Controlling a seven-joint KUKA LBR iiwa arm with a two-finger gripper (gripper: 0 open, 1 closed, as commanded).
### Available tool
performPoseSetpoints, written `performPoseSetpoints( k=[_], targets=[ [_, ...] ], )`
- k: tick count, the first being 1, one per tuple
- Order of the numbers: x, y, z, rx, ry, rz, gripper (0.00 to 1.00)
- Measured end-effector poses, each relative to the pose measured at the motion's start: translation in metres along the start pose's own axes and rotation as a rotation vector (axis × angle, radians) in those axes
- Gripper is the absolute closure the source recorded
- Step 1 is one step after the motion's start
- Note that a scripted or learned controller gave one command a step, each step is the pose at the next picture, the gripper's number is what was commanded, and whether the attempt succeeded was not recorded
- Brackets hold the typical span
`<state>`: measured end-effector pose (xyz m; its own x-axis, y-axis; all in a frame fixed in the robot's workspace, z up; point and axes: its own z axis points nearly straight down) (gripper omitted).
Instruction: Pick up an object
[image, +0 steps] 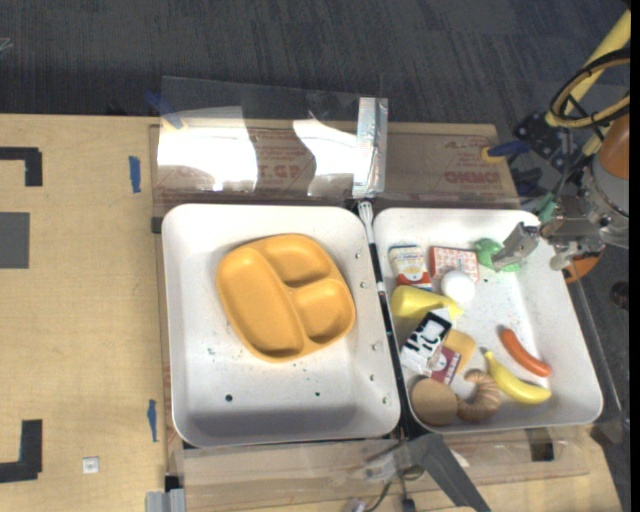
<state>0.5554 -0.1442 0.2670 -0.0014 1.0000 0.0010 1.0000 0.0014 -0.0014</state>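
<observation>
While arm reaches in from right, gripper (520, 245) hangs over right bin (575, 330) near its upper right corner, just beside green object (489, 250); fingers' state cannot tell. Banana (518, 382), orange carrot-like piece (524, 353), white ball (458, 287) and other toys lie in bin. Yellow divided tray (286, 294) sits in left bin (200, 370).

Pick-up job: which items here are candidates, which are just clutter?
Candidates, all in the right bin: banana, orange-red sausage, white ball, green piece, black-and-white packet, brown round item. The gripper is over that bin's far edge.

Lying about: yellow divided tray in the left bin, clear plastic sheet, blue tape marks.
</observation>
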Motion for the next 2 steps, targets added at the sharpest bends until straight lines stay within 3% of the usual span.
performPoseSetpoints(
  k=[1, 2],
  targets=[
    [-0.027, -0.031, 0.114, 0.005, 0.001, -0.055, 0.0],
    [-0.025, -0.074, 0.18, -0.007, -0.002, -0.019, 0.0]
  ],
)
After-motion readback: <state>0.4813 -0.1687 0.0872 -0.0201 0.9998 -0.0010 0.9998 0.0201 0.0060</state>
